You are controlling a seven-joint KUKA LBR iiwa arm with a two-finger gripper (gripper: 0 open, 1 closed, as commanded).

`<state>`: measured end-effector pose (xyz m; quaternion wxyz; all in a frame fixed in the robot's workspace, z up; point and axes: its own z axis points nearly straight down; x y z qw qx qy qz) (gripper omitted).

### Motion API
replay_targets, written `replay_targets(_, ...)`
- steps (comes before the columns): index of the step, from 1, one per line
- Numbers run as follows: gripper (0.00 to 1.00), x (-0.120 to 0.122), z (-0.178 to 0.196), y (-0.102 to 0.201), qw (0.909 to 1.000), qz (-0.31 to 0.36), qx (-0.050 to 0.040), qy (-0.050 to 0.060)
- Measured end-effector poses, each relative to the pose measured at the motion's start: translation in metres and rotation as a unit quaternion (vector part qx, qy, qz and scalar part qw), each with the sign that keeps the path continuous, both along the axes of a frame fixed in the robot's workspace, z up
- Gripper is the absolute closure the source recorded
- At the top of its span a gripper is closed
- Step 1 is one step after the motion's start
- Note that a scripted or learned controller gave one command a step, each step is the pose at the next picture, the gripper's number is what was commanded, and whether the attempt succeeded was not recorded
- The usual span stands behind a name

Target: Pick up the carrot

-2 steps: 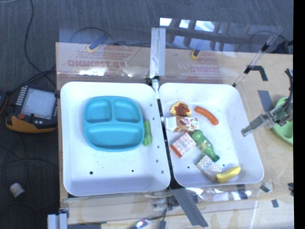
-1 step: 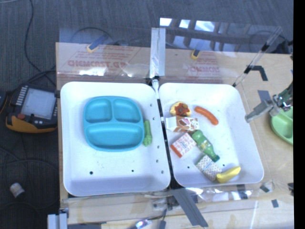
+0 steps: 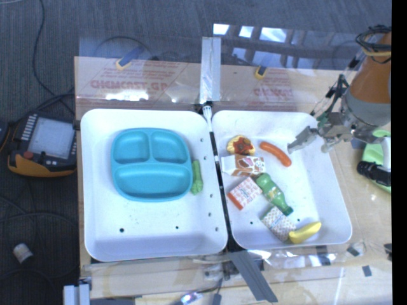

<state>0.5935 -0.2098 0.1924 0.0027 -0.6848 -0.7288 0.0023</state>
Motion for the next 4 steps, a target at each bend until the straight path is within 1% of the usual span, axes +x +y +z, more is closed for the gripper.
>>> replay_targets(1,0.0,0.057,-0.092,-0.003,0.9943,-0.107,0.0026,-0.004)
replay_targets(2,0.0,0.054,-0.101,0.007,0.9935,-0.113,-0.0016,-0.009)
replay_targets(3,0.0,-0.002,-0.1,0.009,0.992,-0.126,0.001,-0.011)
replay_targets(4,1.0,-0.003,-0.096,0.008,0.9921,-0.125,0.0006,-0.008)
